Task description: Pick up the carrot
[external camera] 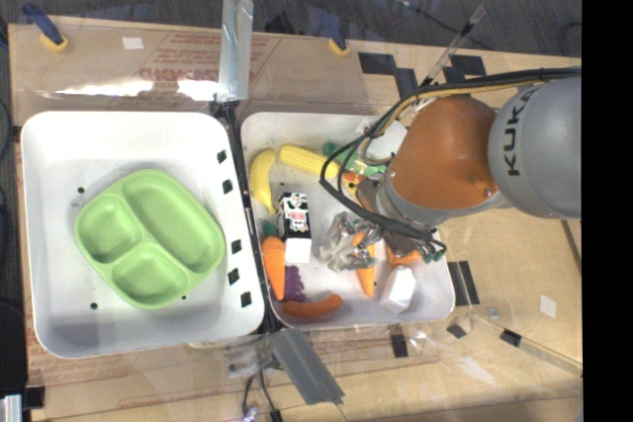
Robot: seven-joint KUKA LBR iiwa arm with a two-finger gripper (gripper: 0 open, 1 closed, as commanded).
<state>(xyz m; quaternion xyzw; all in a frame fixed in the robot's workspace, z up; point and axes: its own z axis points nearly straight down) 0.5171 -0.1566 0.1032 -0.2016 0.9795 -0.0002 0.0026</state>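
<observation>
Hovering low in the right bin (435, 303), the gripper (348, 245) sits at 3 o'clock from the carrot (274, 262). Its grip state cannot be determined.

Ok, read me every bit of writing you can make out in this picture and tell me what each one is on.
"KU": white letters on the grey arm, running down the casing; the rest of the word is cut off at the edge.
Reddish print on the clear sheet behind the left bin: too faint to read.
Black and white carton in the right bin: markings too small to read.
</observation>
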